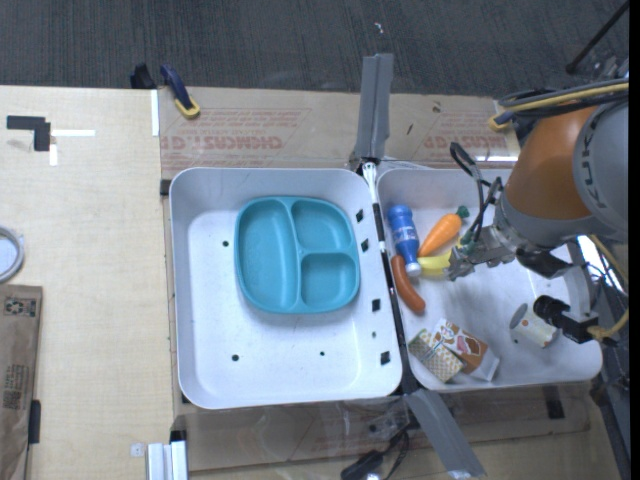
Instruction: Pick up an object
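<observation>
Right bin [560, 373]: carrot [441, 233], bottle [403, 230], sausage [406, 282] crowd jaws, whose state I cannot tell.

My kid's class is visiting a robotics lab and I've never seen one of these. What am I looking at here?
One camera looks down at a slant on a bench with two shallow white bins. The grey arm with an orange band reaches in from the right; its gripper hangs low over the right bin, near a toy banana. Whether it holds anything isn't clear. That bin also has a toy carrot, a blue bottle, a toy sausage and a small carton. The left bin holds a teal divided plate.
</observation>
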Tool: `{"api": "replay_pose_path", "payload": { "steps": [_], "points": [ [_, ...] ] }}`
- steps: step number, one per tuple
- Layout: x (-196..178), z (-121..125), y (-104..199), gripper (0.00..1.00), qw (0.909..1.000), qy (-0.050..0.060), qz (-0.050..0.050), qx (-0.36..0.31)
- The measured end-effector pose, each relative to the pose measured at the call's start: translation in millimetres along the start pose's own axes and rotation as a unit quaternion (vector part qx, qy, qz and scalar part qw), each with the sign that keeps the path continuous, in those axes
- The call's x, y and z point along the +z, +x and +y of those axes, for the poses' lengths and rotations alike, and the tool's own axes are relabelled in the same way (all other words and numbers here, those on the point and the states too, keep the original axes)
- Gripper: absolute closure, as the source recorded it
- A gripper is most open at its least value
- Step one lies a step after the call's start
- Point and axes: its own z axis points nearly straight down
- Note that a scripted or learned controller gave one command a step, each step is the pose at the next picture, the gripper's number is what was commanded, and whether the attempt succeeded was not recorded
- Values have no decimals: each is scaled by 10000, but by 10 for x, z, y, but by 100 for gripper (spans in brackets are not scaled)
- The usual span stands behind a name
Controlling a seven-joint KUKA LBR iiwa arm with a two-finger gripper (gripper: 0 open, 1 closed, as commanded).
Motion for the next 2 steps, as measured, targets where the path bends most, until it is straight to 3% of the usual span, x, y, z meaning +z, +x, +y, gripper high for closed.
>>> {"api": "replay_pose_path", "payload": {
  "steps": [1,2],
  "points": [
    [1,0,2,0,10000,1,1,-1],
    [-88,-4,-14,100,10000,3,-3,5]
  ]
}}
